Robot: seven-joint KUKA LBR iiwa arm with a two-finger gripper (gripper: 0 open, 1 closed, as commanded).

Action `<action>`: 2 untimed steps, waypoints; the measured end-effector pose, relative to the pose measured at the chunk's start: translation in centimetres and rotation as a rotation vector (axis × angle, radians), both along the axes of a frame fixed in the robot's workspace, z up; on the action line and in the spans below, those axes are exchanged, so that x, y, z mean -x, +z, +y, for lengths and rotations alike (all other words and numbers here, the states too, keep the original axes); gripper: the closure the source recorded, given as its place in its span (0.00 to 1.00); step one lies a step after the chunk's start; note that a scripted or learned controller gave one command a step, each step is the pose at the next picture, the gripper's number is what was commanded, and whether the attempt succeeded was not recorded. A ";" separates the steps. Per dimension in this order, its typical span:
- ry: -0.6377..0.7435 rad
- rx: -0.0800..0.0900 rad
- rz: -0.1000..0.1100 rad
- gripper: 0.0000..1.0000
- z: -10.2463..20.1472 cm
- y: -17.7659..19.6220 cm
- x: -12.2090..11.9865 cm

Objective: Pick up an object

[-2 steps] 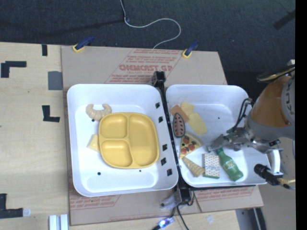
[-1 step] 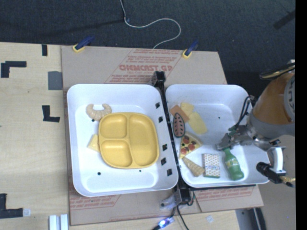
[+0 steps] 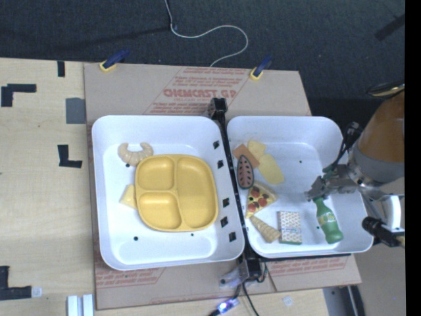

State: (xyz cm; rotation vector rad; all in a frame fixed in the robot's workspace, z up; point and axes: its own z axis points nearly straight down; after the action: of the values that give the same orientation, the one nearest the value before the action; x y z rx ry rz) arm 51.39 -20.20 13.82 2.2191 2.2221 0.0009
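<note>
Dark carpet fills the upper background, crossed by a thin white cable [image 3: 209,33] that loops down toward the bench. Below it I see a light wooden bench top [image 3: 39,196] carrying a sheet of printed cardboard [image 3: 197,91], held at its far edge by two clamps with yellow and blue parts [image 3: 114,60]. Two shallow white bins sit side by side on the cardboard, touching along a dark central seam.

Left bin [image 3: 108,242]: a yellow divided plate [image 3: 176,191] with three compartments lies near the middle. A pale curved pastry-like piece [image 3: 133,152] rests just beyond the plate's far left corner, and a small yellow wedge [image 3: 127,195] pokes out from under the plate's left edge.

Right bin [image 3: 296,127]: along its left side I see a group of toy food, namely pale yellow pieces [image 3: 266,165], a brown slice with dark seeds [image 3: 246,172], a pizza slice [image 3: 259,199], a cone [image 3: 264,228] and a speckled rectangular block [image 3: 290,226]. A green bottle [image 3: 327,220] lies near the right wall, neck pointing away from me.

The arm [image 3: 385,143] enters from the right. Its gripper [image 3: 323,186] hangs over the right bin, just above the bottle's neck end. I cannot tell from this view whether it is released or clenched, and nothing is visibly held.
</note>
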 end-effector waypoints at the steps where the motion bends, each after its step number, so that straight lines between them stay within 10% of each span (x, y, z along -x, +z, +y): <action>1: -0.001 0.001 -0.002 1.00 -0.7 5.0 0.7; 2: 0.000 0.001 -0.001 1.00 -0.6 8.8 0.6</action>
State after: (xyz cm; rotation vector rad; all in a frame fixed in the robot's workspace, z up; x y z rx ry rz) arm 50.79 -20.84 22.65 2.2176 2.2215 0.0014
